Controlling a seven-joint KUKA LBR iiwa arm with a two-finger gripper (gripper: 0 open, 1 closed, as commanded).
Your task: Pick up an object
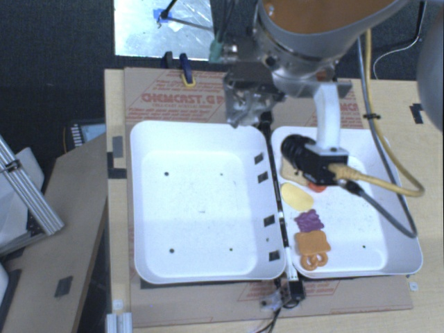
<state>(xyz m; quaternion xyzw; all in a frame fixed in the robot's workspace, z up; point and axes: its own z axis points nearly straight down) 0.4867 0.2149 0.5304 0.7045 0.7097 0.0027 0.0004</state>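
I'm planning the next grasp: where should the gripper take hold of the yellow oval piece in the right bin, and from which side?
Probably from straight above, closing across the narrow middle of the yellow oval piece. It lies flat, and the purple piece sits close by its lower right end, so a lengthwise grip looks crowded.

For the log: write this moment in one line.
end effector above left bin's far rim | yellow piece, purple piece, orange piece in right bin | pick pending
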